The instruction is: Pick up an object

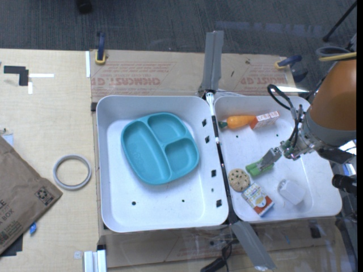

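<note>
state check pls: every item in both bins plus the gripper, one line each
teal divided plate: flat in left bin, turned at a slant, compartments bare
carrot: lying at back of right bin
small red-and-white packet: lying by carrot's tip
green object: lying mid right bin, at the gripper's tip
cookie: flat, near the divider
small carton: on its side at front
clear cup: tipped over at front right
gripper: low over green object, grasp unclear

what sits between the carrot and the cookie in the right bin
In the camera view, the stretch between the carrot and the cookie is bare white floor of the right bin; the green-handled tool lies off to the right of it.
</note>
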Action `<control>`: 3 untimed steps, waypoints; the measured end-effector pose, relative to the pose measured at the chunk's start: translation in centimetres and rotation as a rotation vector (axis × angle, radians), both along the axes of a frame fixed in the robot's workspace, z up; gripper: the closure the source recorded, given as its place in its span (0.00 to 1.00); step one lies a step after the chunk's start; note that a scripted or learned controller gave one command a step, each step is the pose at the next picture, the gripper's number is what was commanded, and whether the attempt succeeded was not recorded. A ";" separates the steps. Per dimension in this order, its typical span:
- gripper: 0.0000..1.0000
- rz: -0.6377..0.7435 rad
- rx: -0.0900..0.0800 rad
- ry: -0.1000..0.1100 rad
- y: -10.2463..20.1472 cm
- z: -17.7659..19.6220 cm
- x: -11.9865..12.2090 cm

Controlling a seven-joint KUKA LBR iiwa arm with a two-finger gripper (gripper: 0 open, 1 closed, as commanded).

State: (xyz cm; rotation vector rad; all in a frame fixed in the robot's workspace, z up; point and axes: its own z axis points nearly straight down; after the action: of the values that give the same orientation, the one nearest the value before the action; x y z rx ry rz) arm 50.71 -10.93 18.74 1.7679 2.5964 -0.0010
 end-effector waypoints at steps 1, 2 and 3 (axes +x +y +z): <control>0.00 -0.261 0.000 0.001 3.3 0.3 2.0; 0.00 -0.218 0.000 0.001 -1.4 -9.6 2.5; 1.00 -0.222 0.000 0.001 -1.5 -8.7 2.5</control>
State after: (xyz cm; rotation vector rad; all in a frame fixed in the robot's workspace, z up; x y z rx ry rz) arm 53.18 -12.46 10.00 2.0450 2.3856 -0.0028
